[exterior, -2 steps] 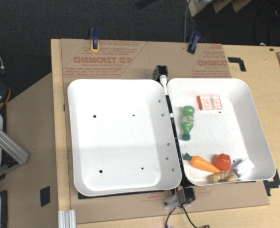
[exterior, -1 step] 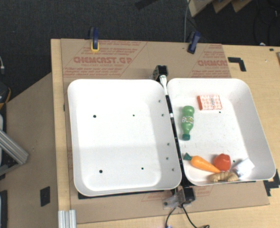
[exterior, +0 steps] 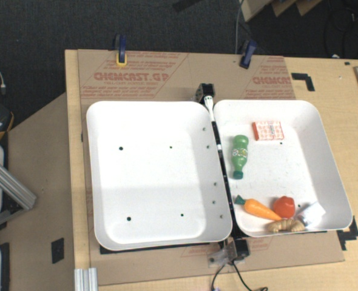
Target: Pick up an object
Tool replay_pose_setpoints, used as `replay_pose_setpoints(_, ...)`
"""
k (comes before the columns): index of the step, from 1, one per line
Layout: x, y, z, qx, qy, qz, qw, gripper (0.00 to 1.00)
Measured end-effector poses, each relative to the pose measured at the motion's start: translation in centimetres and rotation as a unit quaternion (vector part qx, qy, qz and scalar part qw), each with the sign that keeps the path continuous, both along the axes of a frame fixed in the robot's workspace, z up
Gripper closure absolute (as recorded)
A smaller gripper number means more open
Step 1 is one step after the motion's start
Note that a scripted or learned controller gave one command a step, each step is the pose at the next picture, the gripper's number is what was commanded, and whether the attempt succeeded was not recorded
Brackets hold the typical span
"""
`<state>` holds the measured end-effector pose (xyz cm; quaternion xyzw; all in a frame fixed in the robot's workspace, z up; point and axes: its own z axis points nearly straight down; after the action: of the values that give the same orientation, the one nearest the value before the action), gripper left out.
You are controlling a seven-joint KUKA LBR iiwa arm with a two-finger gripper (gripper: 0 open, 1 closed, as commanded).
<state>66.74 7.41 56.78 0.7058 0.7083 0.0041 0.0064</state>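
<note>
We cannot tell the pincer's state. In the right bin (exterior: 324, 141) we see a green bottle (exterior: 239, 156) near the 9 o'clock wall, a red-and-white packet (exterior: 268, 130) toward 12 o'clock, and at 6 o'clock a toy carrot (exterior: 257, 208) beside a red tomato (exterior: 283, 207), with a ginger root (exterior: 285, 225) just below. The left bin (exterior: 100, 162) sits alongside on the table (exterior: 45, 180).

Smooth, matt white plastic for the left bin (exterior: 106, 162) and right bin (exterior: 324, 162). Brown cardboard sheet (exterior: 167, 71), dull, printed in red. Glossy green plastic on the toy bottle (exterior: 239, 155); shiny orange on the toy carrot (exterior: 259, 209); glossy red on the toy tomato (exterior: 283, 207). Printed card on the small red-and-white box (exterior: 268, 130). Blue plastic clamps (exterior: 120, 48) at upper edge.
</note>
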Motion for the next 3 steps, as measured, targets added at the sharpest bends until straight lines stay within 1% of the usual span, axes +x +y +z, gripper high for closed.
replay_pose_setpoints(1, 0.0, 0.1, 1.1, -0.0004, -0.002, 0.000, 1.0000, 1.00)
replay_pose_setpoints(2, -0.3, -5.0, -24.0, 0.0006, 0.017, -0.004, 0.9999, 1.00)
replay_pose_setpoints(3, 0.0, -4.8, -21.7, 0.0015, 0.005, -0.003, 1.0000, 1.00)
